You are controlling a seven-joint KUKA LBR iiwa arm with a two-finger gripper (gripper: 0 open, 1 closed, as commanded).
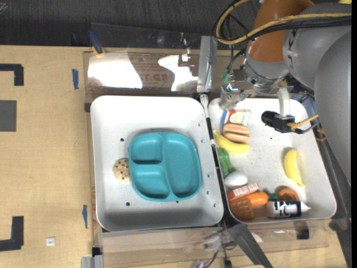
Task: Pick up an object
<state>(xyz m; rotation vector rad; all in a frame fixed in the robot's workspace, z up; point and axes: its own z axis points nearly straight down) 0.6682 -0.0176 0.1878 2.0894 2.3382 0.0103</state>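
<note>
The pick was not yet made: the gripper hovered at the right bin's far-left corner above the hot dog, its pincer state impossible to tell, nothing visibly held.

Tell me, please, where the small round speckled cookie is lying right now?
The small round speckled cookie lies in the left white bin, against the left edge of the teal sectioned plastic plate.
</note>
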